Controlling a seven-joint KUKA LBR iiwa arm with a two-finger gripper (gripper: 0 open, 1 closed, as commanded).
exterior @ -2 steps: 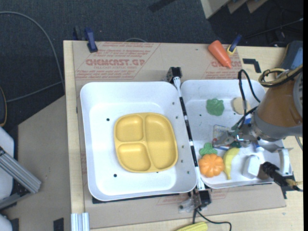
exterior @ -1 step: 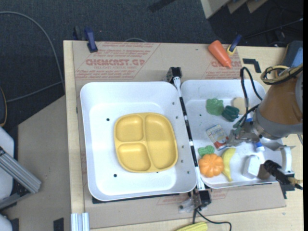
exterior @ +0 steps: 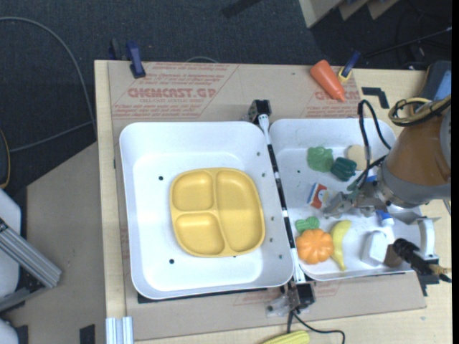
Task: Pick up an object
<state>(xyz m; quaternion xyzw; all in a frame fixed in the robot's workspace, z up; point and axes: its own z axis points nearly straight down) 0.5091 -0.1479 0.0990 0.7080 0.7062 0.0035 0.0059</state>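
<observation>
- Over the right bin (exterior: pixel 287 131), my jaws (exterior: pixel 336 203) hang low; whether spread or pressed together, I cannot tell.
- Just beside them: red-and-white item (exterior: pixel 316 193). Near-left: orange pumpkin (exterior: pixel 315 245), yellow banana (exterior: pixel 338 241).
- Far side: green toys (exterior: pixel 320 157).
- Left bin (exterior: pixel 136 149) holds a yellow divided plate (exterior: pixel 215 212).

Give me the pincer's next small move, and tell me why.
Probably a short drop straight down, then close. The pincer hangs low in the right bin, with nothing visibly held, above bare floor ringed by the red and blue item, the banana and the pumpkin. If the banana is the target, shift slightly toward it first.
</observation>
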